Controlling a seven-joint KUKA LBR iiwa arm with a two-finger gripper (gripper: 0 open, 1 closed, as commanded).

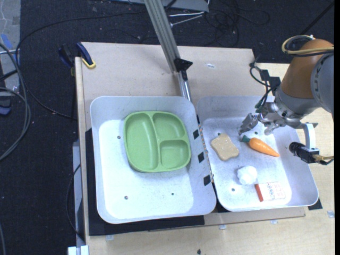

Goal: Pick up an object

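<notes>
Two shallow white bins are seen side by side on a tan surface. The left bin carries a green divided plate with three compartments, set toward its upper middle. The right bin carries four items: a slice of bread near its left side, an orange carrot with a green tip to the right of the bread, a small white crumpled ball below and between them, and a flat white packet with a red end near the bin's lower right.

The arm is seen entering from the right, its orange band at the top, bent down over the upper part of the right bin. The pincer is positioned low, just above the carrot's green end and up-right of the bread. Its metal parts appear splayed outward, but whether it is wide or narrow cannot be told at this resolution. Nothing is seen held between them. The carrot is lying flat on the bin floor, tilted with its point toward the lower right, very close to the pincer; contact cannot be confirmed.

A slanted metal pole is seen crossing the top of the surface toward the gap between the bins.
</notes>
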